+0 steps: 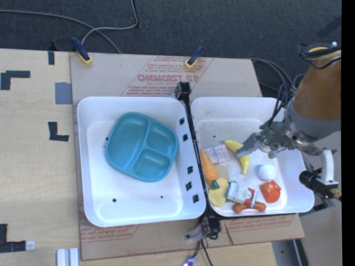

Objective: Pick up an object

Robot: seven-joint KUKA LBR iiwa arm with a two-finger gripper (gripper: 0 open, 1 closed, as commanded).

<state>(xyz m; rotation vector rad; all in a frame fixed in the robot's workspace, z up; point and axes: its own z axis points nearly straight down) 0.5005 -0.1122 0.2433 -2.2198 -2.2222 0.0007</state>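
White plastic bins sit side by side on the desk [33,148]: the left bin [89,165] carries a blue divided plate [141,146], and the right bin [294,204] holds all the small things we could pick. Our tool [254,144] hangs low over the right bin, just beside the yellow banana [239,154]. Whether it is apart or together we cannot tell; it reads as a dark blur and nothing shows between its tips, so we count nothing as held.

The candidates crowd the near half of that bin: an orange carrot [208,167] along the dividing wall, a white egg [267,172], a red piece [270,192], a small printed carton [239,193] and a pale yellow piece [218,192].

We judge the step in hand to be the approach to the banana. To do it well we would centre over its middle, turn the wrist so the closing line crosses its narrow width, and descend straight. The clear packet [219,154] touching it could be snagged too, so we would favour the end nearer the egg.
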